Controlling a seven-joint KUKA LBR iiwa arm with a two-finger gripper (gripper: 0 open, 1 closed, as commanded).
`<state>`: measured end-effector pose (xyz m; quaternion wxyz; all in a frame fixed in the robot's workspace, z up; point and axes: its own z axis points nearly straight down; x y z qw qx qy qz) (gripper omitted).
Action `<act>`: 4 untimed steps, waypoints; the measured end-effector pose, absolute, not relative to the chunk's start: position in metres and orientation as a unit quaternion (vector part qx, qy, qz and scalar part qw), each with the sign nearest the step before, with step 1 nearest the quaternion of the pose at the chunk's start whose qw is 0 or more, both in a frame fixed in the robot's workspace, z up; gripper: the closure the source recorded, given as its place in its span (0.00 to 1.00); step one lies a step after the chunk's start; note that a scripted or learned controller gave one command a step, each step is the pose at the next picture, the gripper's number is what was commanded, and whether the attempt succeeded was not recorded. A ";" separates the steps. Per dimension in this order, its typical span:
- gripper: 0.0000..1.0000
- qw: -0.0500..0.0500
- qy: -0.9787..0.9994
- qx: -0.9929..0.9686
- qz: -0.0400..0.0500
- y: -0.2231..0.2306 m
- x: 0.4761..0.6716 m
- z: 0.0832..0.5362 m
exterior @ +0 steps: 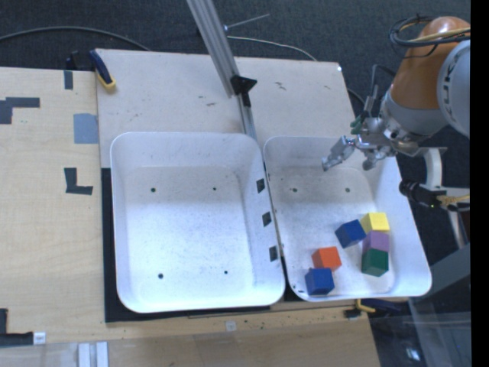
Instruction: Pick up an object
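Several small blocks lie in the near right corner of the right bin: a blue block, a yellow block, a purple block, a green block, an orange block and another blue block. My gripper hangs over the far right part of that bin, well above and behind the blocks. Its fingers are spread apart with nothing between them.
The left bin stands beside the right one. A slanted metal rail runs from the top down to the gap between the bins. A yellow-blue tool lies at the bench's far left corner.
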<state>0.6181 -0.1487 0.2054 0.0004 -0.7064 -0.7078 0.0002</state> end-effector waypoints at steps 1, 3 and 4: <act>0.00 0.003 -0.707 -0.708 0.003 -0.181 0.594 0.087; 0.00 0.002 -0.707 -0.707 0.001 -0.145 0.506 0.091; 1.00 0.003 -0.708 -0.706 0.001 -0.144 0.507 0.101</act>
